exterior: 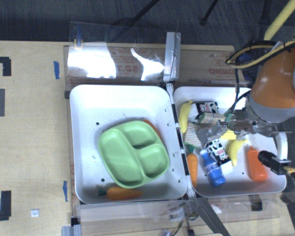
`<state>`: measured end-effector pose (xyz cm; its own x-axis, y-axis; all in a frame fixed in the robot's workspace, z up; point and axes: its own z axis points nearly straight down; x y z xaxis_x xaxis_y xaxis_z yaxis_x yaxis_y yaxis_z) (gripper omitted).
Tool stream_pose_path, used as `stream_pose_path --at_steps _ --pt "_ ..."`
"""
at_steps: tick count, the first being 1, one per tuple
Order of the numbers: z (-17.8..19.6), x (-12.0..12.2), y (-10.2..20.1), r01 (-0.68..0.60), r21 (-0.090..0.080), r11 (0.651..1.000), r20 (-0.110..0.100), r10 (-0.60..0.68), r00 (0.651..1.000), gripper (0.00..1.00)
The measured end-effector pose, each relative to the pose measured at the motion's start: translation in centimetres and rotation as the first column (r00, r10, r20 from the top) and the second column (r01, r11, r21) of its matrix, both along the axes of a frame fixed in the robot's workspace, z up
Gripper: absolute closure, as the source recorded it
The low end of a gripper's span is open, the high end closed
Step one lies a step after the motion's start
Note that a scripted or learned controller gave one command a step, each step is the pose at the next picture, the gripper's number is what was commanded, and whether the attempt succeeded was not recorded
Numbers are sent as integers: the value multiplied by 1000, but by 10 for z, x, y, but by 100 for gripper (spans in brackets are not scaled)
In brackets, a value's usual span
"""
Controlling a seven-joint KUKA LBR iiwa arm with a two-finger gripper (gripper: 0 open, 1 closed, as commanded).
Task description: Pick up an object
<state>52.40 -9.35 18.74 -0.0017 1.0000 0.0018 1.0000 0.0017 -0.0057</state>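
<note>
Nearest the camera, an orange carrot point(122, 193) lies against the left bin's point(83, 132) front wall, half under a green divided plate point(133, 153). In the right bin point(275, 183), a blue bottle point(212, 168), an orange block point(256, 164) and bananas point(185, 116) crowd together. The gripper point(225, 127) hangs low over this clutter, probably reaching for something; whether it is spread or closed cannot be told.

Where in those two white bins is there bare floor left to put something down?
In the left bin, the back strip behind the green divided plate and the strip along its left wall are bare. The right bin is crowded: banana, blue bottle, carrot and orange block leave only slivers.
</note>
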Motion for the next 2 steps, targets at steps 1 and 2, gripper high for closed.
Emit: stream_pose_path --at_steps 1,2 --pt "-94 15 -28 -20 -1 1000 4 20 1000 0" --pt "-85 15 -29 -17 -2 1000 5 17 1000 100"
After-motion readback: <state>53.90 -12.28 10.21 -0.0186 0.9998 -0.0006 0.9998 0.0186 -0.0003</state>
